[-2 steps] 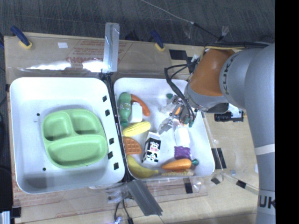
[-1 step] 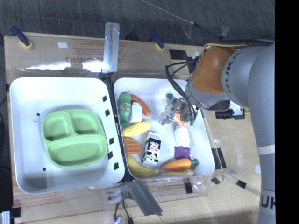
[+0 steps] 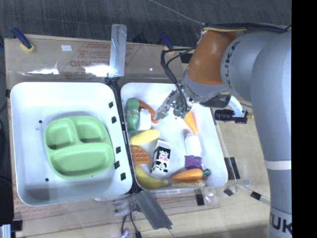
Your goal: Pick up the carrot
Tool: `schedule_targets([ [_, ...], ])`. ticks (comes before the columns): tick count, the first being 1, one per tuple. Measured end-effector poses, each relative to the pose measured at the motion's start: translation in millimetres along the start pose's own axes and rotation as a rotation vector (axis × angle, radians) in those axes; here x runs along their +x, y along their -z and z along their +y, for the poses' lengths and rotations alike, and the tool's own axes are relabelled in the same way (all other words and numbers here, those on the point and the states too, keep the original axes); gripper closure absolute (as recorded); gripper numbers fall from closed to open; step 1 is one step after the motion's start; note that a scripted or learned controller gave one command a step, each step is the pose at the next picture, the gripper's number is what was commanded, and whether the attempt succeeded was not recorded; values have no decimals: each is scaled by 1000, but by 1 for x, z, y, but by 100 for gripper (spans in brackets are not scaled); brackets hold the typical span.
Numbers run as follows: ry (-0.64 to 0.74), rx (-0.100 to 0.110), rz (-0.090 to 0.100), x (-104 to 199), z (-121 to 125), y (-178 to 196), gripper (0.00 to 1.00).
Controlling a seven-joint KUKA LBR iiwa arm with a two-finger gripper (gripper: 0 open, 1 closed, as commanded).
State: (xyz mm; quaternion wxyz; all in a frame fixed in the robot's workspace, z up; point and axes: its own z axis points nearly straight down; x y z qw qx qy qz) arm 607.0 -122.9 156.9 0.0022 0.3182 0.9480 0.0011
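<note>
An orange carrot [image 3: 187, 175] with a green top lies along the front wall of the right bin [image 3: 220, 152], pointing left. A second orange, cone-shaped piece [image 3: 190, 121] sits higher up in the same bin, just right of my gripper [image 3: 171, 107]. The gripper hangs over the back middle of the right bin, well behind the carrot at the front. Its tip is close to a thin orange curved piece [image 3: 148, 109]. The wrist hides the bin's back right corner.
The right bin also holds a green bottle [image 3: 132, 114], a yellow corn cob [image 3: 144, 136], a waffle [image 3: 140, 155], a banana [image 3: 148, 180], a cow-print carton [image 3: 161, 160], a white bottle [image 3: 193, 144] and a purple item [image 3: 193, 161]. A green divided plate [image 3: 78, 145] lies in the left bin [image 3: 20, 113].
</note>
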Motion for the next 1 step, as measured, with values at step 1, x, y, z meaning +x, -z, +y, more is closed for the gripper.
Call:
schedule_targets([
  [1, 224, 2, -2, -50, -25, 18, 100],
])
